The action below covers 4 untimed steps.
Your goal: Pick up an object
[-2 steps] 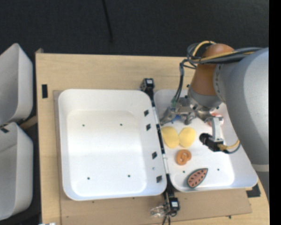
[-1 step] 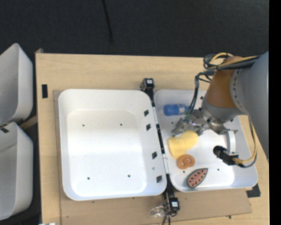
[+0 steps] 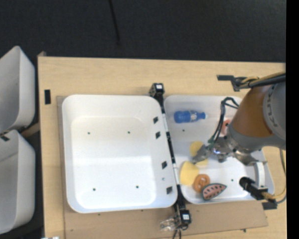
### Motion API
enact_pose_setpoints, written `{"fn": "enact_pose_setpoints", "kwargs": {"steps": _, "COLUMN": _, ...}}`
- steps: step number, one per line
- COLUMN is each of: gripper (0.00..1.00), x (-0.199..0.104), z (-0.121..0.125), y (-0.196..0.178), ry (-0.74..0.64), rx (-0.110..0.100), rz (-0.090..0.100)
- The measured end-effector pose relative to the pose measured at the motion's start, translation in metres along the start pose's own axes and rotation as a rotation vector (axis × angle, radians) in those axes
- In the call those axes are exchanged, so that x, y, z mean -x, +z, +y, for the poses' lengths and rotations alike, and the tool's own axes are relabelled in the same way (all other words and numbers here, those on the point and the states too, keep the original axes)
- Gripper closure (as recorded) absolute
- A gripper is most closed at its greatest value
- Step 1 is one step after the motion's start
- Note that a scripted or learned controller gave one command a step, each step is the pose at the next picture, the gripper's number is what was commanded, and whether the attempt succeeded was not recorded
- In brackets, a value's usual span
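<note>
The right bin (image 3: 185, 194) holds a blue bottle (image 3: 188, 116) lying on its side near the far wall. A yellow block (image 3: 189, 173) sits by the bin's left wall, with a smaller yellow piece (image 3: 195, 147) just beyond it. An orange ring-shaped thing (image 3: 201, 181) and a watermelon slice toy (image 3: 214, 190) lie near the front wall. My gripper (image 3: 201, 156) reaches in from the right and hovers low between the two yellow pieces, close above the yellow block. Nothing shows between its fingers.
The left bin (image 3: 70, 133) is a wide white tray beside the right one, divided from it by a ridge with black clips (image 3: 164, 133). Two white containers (image 3: 7, 138) stand off the bench at the far left. The wooden bench edge (image 3: 139, 63) runs behind both bins.
</note>
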State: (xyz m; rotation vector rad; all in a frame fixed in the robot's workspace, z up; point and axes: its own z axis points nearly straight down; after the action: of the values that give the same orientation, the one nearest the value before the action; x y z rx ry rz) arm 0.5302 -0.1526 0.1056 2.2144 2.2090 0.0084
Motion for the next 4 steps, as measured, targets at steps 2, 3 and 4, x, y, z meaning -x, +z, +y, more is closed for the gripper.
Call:
{"fn": "enact_pose_setpoints", "kwargs": {"steps": 2, "gripper": 0.0, "x": -0.05, "z": 0.144, "y": 0.003, "ry": -0.009, "rx": -0.039, "rz": -0.001}}
{"fn": "enact_pose_setpoints", "kwargs": {"steps": 3, "gripper": 1.0, "x": -0.048, "z": 0.143, "y": -0.008, "ry": -0.01, "rx": -0.042, "rz": 0.0}}
{"fn": "enact_pose_setpoints", "kwargs": {"steps": 4, "gripper": 1.0, "x": -0.098, "z": 0.163, "y": -0.101, "ry": -0.009, "rx": 0.0, "rz": 0.006}}
